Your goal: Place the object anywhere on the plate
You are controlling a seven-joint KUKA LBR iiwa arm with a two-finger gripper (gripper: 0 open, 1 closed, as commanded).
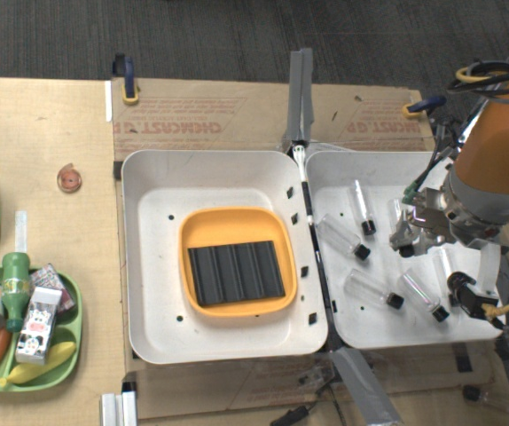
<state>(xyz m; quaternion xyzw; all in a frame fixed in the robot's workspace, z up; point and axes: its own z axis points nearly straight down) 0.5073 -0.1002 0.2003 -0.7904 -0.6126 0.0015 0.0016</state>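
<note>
Camera view — arm [494, 149] hangs over right bin [361, 327] — vials [361, 207] below.

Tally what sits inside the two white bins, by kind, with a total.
Orange plate: 1, in the left bin
Dark ribbed block: 1, lying on the plate
Clear tubes with black caps: 5 that I can make out, loose in the right bin; the arm may hide more
Total: 7
</note>
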